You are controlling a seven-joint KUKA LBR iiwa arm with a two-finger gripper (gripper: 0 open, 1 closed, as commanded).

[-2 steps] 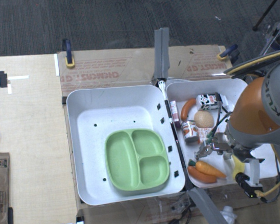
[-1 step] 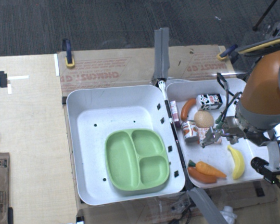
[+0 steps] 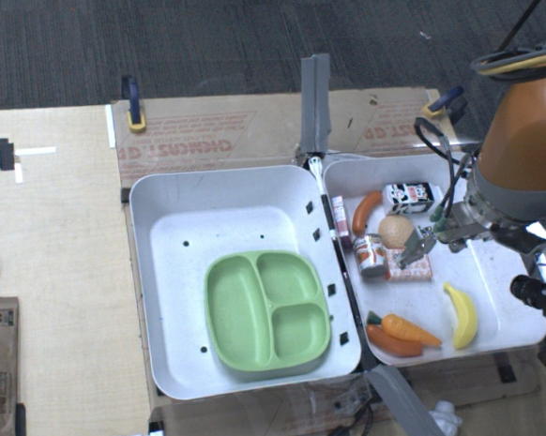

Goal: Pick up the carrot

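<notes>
Carrot lies flat in the right bin, near its front-left corner, leafy green end toward the divider, tip pointing right. There's a second orange-red piece tucked just under it, touching; we can't tell if it's another carrot or something else.

Gripper hangs farther back in the same bin, over the pink-and-white packet, beside the beige round item and small can. We can't tell from this angle whether it's spread or pinched. Nothing visibly held.

For the pick, we'd come toward the bin's front, straddle the carrot across its thick middle, not along the taper, and drop straight down. Smooth tapered plastic-looking body, so a tip grasp would likely squirt out. Watch the neighbour underneath and the bin wall.

Banana sits to the right, apart. Sausage-like red-orange item and milk carton at the back. Left bin holds a green divided plate.
</notes>
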